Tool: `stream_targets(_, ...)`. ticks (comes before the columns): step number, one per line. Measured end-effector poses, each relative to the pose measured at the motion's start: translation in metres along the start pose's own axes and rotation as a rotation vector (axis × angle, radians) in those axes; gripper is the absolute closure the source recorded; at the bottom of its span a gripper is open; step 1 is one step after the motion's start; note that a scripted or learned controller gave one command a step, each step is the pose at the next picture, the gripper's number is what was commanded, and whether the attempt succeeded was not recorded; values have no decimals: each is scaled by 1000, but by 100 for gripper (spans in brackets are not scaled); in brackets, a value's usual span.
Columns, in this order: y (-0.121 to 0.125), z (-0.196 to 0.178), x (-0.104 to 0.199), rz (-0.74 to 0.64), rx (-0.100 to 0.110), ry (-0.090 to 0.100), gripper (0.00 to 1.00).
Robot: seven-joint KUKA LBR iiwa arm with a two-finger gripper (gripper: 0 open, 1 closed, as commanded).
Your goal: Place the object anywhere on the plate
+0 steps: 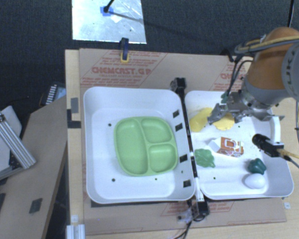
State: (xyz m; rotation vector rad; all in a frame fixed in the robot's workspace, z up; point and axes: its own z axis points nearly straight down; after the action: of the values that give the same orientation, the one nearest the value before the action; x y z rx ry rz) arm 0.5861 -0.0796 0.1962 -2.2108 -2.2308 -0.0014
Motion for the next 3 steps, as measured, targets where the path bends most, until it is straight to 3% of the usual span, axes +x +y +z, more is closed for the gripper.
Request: stream_targets(3, -56, 3, 161, -1, 1, 1, 100)
